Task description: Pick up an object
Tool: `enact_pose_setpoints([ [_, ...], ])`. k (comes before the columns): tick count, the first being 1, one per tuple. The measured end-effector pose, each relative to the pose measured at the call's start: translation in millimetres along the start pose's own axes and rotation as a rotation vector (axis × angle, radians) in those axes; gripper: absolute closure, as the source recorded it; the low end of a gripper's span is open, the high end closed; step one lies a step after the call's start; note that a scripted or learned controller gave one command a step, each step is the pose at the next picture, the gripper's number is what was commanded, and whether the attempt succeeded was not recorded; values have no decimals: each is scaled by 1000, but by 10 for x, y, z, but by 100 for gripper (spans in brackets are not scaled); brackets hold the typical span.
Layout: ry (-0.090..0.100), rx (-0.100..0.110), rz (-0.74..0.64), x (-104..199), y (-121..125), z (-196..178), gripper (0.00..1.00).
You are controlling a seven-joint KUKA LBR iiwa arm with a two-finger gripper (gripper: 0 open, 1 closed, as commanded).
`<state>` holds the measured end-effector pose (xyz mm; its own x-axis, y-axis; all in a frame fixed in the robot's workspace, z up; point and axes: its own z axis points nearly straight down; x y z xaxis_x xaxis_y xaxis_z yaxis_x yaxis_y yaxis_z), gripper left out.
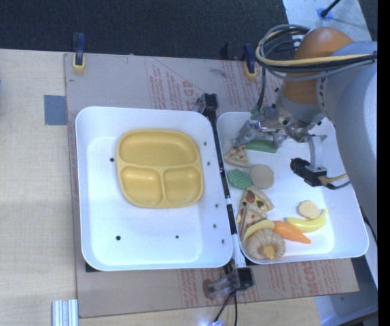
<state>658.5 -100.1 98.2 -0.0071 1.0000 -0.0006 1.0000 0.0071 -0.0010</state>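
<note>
Green item (259, 146) — lies flat at the right bin's (344, 250) upper-left, directly under the gripper (271, 129); gripper's state can't be told from this angle. Below it — a pizza wedge (236, 156), a green ridged piece (239, 178), a tan disc (261, 176). Banana (308, 221) and carrot (291, 231) lower right. Left bin (93, 182) holds a yellow tray (160, 168).

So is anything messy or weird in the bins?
Nothing looks spilled or broken. The toy food is jumbled in the right bin, with the carrot lying against the banana. The yellow tray sits flat in the left bin.
</note>
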Motion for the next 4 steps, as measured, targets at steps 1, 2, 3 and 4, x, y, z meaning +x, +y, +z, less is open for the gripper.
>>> enact_pose_setpoints([
  [1, -1, -5, 1, 28, 7, 1, 0],
  [2, -2, -9, 1, 44, -22, 3, 0],
  [3, -1, -8, 10, -367, -1023, 8, 0],
  [4, -1, 4, 11, -870, -1702, 62, 0],
])
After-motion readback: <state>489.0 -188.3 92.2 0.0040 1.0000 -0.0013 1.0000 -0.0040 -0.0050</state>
